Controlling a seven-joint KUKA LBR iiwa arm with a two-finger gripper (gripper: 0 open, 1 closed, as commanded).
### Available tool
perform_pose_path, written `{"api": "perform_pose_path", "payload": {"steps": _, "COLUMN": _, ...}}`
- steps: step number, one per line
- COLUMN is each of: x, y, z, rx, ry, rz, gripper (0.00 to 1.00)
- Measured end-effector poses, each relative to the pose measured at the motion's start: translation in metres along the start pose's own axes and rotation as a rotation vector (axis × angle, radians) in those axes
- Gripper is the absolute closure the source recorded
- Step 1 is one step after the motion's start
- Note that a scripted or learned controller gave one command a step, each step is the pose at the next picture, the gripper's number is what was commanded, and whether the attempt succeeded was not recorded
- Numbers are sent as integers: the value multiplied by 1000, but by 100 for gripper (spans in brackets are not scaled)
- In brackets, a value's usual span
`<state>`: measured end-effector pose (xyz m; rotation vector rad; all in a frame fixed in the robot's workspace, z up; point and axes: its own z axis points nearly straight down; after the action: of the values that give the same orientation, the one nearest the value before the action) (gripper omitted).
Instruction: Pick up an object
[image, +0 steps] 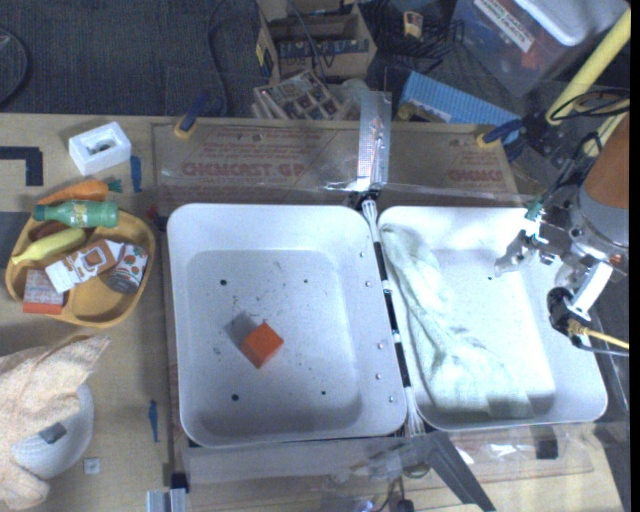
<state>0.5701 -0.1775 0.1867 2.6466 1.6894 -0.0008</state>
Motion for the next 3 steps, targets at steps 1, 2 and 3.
{"api": "perform_pose_path", "payload": {"steps": 1, "x": -23, "y": -54, "z": -91, "rx": 1, "ry": 0, "rz": 173, "gripper": 0}}
{"api": "perform_pose_path", "payload": {"steps": 2, "x": -50, "y": -26, "z": -128, "rx": 1, "ry": 0, "rz": 160, "gripper": 0}}
{"api": "perform_pose_path", "payload": {"steps": 3, "x": 29, "y": -21, "z": 12, "rx": 6, "ry": 0, "rz": 354, "gripper": 0}}
